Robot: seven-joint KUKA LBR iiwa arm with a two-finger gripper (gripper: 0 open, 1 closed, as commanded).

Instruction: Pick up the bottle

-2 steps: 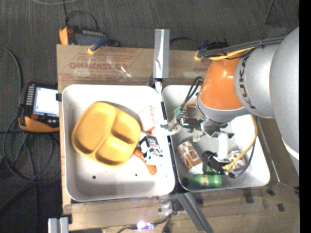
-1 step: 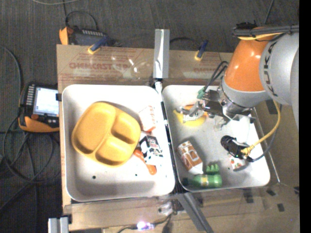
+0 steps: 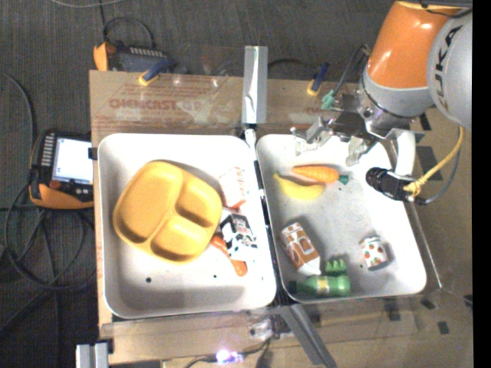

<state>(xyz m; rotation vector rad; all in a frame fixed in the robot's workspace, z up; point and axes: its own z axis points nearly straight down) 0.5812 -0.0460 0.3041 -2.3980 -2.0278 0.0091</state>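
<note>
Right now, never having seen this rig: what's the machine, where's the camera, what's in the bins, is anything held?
The machine is one robot arm, grey and orange, reaching in from the right of the picture. Its two-finger gripper hangs over the far end of the right bin, above a carrot and a banana. I see nothing between its fingers, so it holds nothing I can confirm.

The single camera is fixed above the bench and looks down at a slant on two white bins.

The left bin has a yellow divided tray and some small packets beside it. The right bin also has a small carton, a small patterned can and a green bottle lying on its side at the near edge. That bottle is the target, and it is untouched.
</note>
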